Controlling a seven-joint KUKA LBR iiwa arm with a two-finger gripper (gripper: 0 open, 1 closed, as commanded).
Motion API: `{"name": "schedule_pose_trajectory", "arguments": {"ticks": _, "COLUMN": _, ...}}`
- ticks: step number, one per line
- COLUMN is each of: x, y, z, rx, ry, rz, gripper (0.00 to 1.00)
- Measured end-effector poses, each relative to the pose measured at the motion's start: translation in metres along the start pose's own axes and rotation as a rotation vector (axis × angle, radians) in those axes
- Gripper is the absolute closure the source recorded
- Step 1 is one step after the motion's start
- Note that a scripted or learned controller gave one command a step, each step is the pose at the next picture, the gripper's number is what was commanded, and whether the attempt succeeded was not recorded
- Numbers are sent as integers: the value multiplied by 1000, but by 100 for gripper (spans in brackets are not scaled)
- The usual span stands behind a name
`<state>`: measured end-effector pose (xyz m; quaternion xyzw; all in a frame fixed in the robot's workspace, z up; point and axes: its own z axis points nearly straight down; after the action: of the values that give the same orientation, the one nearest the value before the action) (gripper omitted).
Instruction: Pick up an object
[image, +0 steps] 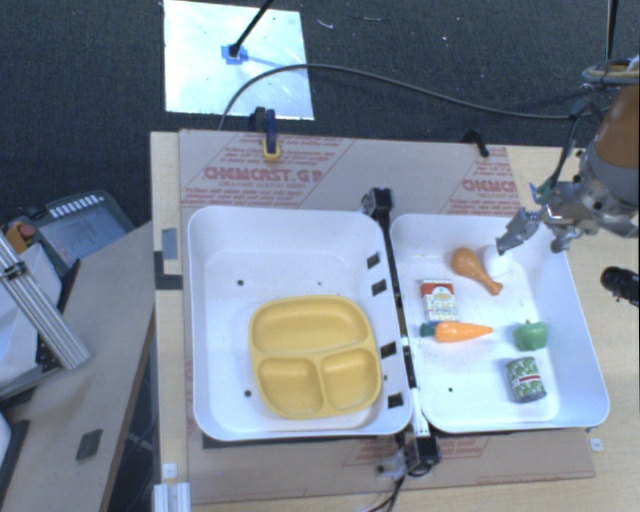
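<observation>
The right bin (575, 300) holds several small items: a brown toy drumstick (472, 267), a red and white carton (437, 299), an orange carrot (462, 332), a green pepper (531, 334) and a green-labelled can (525, 380). My gripper (536, 238) hovers over the bin's far right corner, just right of and above the drumstick's white end. Its two fingers are spread open, and nothing sits between them.
In the left bin (220, 250) lies a yellow divided plate (315, 355). A black clip strip (385, 290) runs between the two bins. Cables cross the dark floor beyond the bench, and a grey device sits at the left.
</observation>
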<state>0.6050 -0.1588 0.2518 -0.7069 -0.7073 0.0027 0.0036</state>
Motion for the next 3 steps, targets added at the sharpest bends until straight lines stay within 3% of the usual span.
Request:
{"name": "schedule_pose_trajectory", "arguments": {"ticks": 1, "x": 0, "y": 2, "z": -6, "rx": -10, "ry": -2, "rz": -2, "gripper": 0}}
{"name": "schedule_pose_trajectory", "arguments": {"ticks": 3, "x": 1, "y": 8, "z": 98, "rx": -7, "ry": -1, "rz": -3, "gripper": 0}}
